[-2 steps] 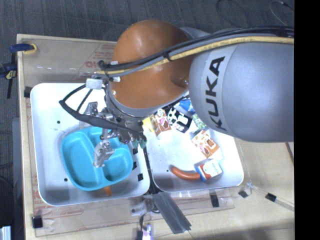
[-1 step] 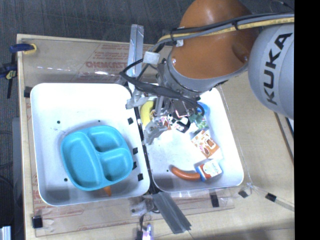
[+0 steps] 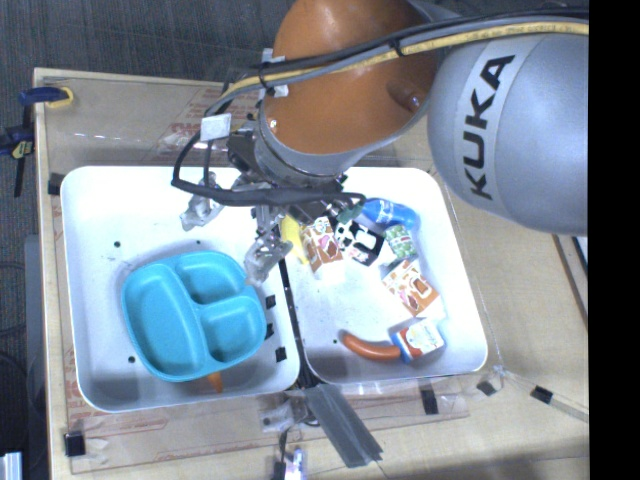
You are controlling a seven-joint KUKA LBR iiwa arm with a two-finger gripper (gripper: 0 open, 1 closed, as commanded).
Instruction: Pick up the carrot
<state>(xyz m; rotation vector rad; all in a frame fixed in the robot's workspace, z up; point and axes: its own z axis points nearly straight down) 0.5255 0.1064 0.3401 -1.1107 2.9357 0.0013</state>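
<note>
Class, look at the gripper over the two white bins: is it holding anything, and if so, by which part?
Nothing is held. The gripper hangs open above the divider between the bins, with nothing between its fingers. The carrot lies apart in the right bin, beside a small carton.

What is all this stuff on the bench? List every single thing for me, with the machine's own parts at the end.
bins: two, white, side by side on the bench.
divided tray: one, blue, left bin.
carrot: one, orange, near the front of the right bin.
small cartons: several, printed in mixed colours, right bin.
blue bottle: one, back of the right bin.
clamp: one, blue and yellow, bench's back left corner.
arm: one, grey with an orange band, reaching in from the right.
tool: one, metal, above the edge between the bins.
</note>
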